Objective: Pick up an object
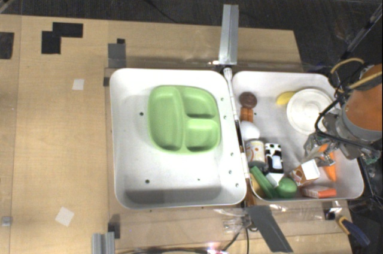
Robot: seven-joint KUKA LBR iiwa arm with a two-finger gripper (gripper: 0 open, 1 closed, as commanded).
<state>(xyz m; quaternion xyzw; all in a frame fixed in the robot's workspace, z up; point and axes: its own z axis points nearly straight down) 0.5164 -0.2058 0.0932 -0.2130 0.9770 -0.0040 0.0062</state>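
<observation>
Wooden table (54, 145) carries two white bins side by side. Left bin (128, 145) holds a green divided tray (182, 118), lying flat near its middle. Right bin (263, 82) holds the clutter: a white bowl (306, 109) at the back right with a yellow piece (283, 98) touching its left edge, a small brown round thing (248, 100) by the divider, a white bottle (252, 148) below it, a black-and-white box (274, 157), green items (281, 187) at the front wall, an orange stick (320, 192) front right. Grey arm (359, 112) reaches in from the right, hand (317, 154) low over the front right corner just above a small white-and-orange box (310, 171). Finger spread: cannot tell, no object seen between them.
</observation>
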